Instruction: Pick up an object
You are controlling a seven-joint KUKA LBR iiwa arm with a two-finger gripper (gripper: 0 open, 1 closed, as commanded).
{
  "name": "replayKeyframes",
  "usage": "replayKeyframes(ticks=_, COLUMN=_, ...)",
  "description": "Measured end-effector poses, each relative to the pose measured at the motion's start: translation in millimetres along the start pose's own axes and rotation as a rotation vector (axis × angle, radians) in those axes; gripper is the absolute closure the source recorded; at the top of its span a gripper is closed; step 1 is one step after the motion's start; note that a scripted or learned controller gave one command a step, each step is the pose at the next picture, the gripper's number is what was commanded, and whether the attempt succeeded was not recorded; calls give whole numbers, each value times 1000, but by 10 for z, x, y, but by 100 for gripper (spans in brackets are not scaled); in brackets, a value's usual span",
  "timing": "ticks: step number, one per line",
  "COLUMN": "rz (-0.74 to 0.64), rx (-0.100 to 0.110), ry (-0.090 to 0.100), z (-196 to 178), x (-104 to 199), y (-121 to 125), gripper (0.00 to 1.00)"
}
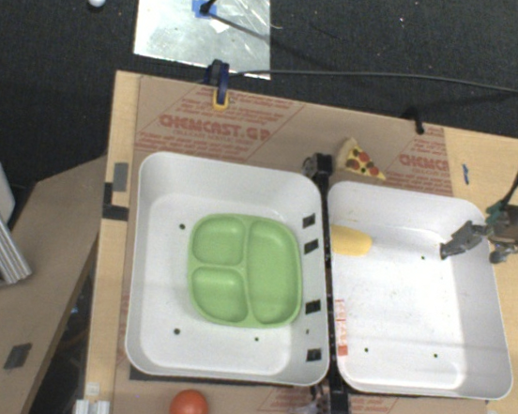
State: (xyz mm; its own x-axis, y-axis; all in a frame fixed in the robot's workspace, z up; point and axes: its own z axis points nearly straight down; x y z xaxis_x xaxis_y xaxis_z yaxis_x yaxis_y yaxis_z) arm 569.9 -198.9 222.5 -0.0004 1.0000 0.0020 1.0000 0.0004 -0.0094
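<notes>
The arm is cut off at the frame's right edge, and the gripper (471, 241) hangs at three o'clock above the right bin's (465, 366) far rim, with one dark finger (455, 242) visible; how wide it stands I cannot tell. The left bin (152, 334) holds a green divided tray (245, 269). The right bin holds a yellow object (350, 242) at its ten o'clock corner, well apart from the gripper.

Green tray (246, 271) left bin (144, 328) — hand (470, 241) over right.
</notes>
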Motion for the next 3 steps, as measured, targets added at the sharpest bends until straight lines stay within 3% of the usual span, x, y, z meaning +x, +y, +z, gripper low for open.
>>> replayKeyframes(ticks=1, rz=-3, rx=-11, ry=-3, z=-64, x=5, y=27, gripper=0)
replayKeyframes(ticks=3, rz=-2, rx=-8, ry=-1, z=989, x=56, y=-5, gripper=0)
